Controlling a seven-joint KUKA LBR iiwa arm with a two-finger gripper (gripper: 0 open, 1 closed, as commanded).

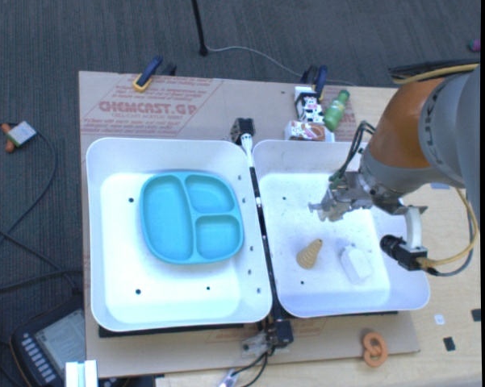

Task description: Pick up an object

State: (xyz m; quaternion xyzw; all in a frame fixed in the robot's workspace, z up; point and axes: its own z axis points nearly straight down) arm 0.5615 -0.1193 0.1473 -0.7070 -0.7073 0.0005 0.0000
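Note:
In the right bin [290, 297] lie a tan cone-shaped piece [310, 253] and, to its right, a small white block [355, 264]. My gripper [329, 207] hangs over the middle of that bin, above and slightly right of the cone, with the grey and orange arm reaching in from the right. I see nothing between its fingers. The left bin [113, 289] holds a blue divided plate [191, 217] with three compartments.
A green bottle [336, 109] and a small printed box [308, 127] sit behind the right bin. Clamps sit at the board's back edge [148, 72] and between the bins [243, 127]. An orange ring [374, 347] lies on the board in front. Cables cross the floor at left.

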